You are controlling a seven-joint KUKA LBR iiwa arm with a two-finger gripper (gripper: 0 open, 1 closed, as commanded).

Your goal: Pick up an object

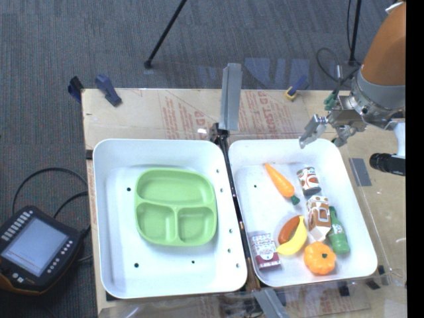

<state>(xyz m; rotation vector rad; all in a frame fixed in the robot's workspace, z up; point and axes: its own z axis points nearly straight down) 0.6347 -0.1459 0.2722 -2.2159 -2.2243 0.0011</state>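
Observation:
My gripper (324, 138) hangs over the back edge of the right bin (246, 156), open, with nothing between its fingers. Below it in that bin lie an orange carrot (280, 181), a small brown-and-white carton (308, 181) and a second carton (318, 212). Closer to the front are a green bottle (338, 234), a yellow banana (296, 242) with a red-brown piece (289, 229) on it, an orange fruit (320, 258) and a red-and-white box (265, 251). The gripper touches none of them.
The left bin (112, 197) holds a green divided plate (175, 206). A grey upright post (230, 98) stands behind the seam between the bins. A tablet (36, 247) lies on the floor at the left. Clamps sit on the bench's back edge.

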